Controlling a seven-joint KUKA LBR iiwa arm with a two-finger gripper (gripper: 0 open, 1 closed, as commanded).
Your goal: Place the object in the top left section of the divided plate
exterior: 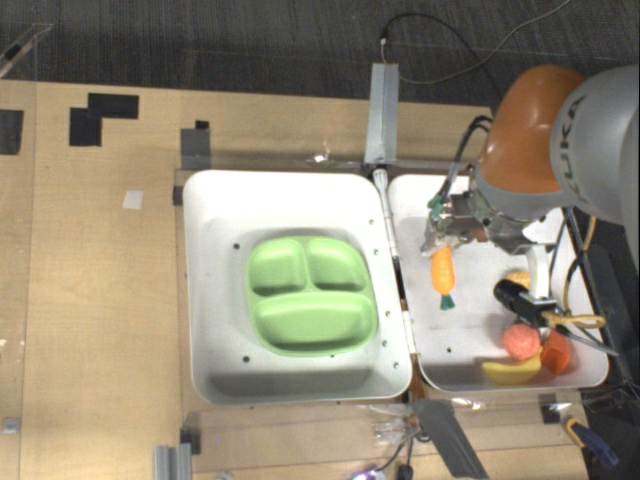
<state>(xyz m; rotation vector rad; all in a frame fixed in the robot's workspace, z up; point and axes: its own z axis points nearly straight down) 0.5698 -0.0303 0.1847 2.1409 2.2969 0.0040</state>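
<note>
A green divided plate lies in the middle of the left bin, with two small sections at the top and one wide section below; all three hold nothing. An orange carrot with a green tip lies in the right bin, near its left wall. My gripper hangs right above the carrot's upper end, close to it or touching it. From this angle the wrist hides the grip.
Near the right bin's front right corner sit a pink ball, a red-orange fruit and a yellow banana. A small yellow item peeks out by the arm. A ridge separates the two bins.
</note>
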